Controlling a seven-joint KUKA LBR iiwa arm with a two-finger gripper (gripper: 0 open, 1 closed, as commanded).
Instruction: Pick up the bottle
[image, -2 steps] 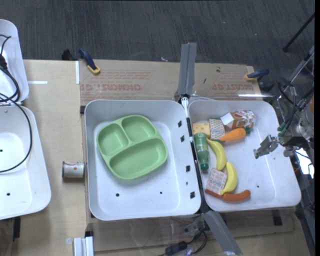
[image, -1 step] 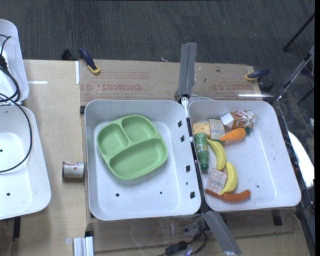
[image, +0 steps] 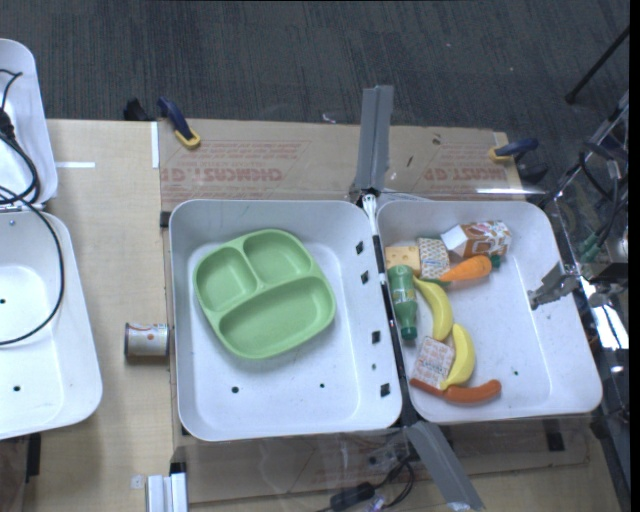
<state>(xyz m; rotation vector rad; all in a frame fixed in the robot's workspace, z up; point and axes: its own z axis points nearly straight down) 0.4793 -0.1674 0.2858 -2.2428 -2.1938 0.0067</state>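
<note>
A small metal can (image: 146, 340) lies on its side on the wooden desk (image: 110, 180), just left of the left white bin (image: 190, 400). In that bin rests a pale green plastic plate with three compartments (image: 264, 293). In the right white bin (image: 540, 350), the green plastic bottle (image: 402, 300) lies against the left wall, beside a yellow banana (image: 437, 306). Farther right sit an orange carrot (image: 466, 270) and a small printed carton (image: 485, 239). Whether the hand (image: 560, 287), at the right wall, is wide or narrow cannot be told.

Arm (image: 596, 300) – dim metallic linkage, thin dark cables, silvery bracket.
</note>
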